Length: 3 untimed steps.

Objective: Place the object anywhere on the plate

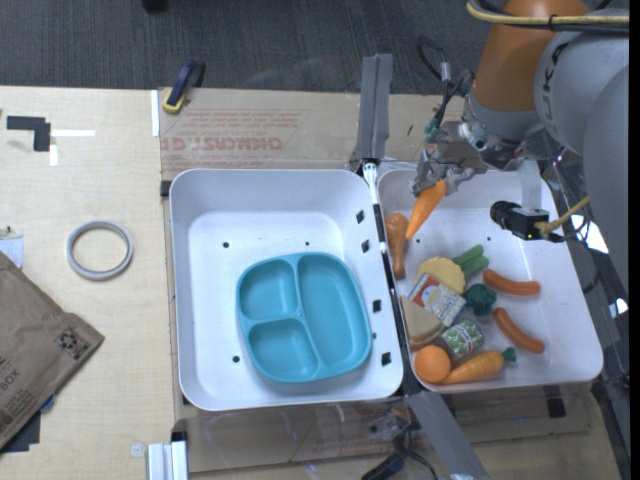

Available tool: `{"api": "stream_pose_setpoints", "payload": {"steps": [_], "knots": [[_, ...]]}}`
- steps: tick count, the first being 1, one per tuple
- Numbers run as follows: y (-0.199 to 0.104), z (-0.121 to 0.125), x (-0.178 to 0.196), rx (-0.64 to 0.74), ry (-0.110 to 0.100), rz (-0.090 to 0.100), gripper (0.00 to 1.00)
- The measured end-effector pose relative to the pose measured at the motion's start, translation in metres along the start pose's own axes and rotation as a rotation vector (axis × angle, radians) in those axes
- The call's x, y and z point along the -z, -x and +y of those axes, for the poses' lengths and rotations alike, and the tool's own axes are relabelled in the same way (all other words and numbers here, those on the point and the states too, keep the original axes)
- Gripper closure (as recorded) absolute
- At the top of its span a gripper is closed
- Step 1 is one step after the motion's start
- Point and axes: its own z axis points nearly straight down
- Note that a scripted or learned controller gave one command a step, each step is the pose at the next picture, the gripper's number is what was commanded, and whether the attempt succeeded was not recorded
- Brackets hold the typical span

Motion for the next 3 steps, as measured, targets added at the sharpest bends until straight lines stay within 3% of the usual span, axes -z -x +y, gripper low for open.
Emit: {"api": "stream_pose_setpoints", "payload": {"steps": [1,2,3], "knots": [[-0.067,-0.084,-0.001,-0.09,-0.002,0.001,1.0],[-0.123,-0.145,-0.001,0.108,-0.003,0.001,1.0],[-0.122,-0.144,-0.001,0.108,-0.002,0.001,0.0]]}}
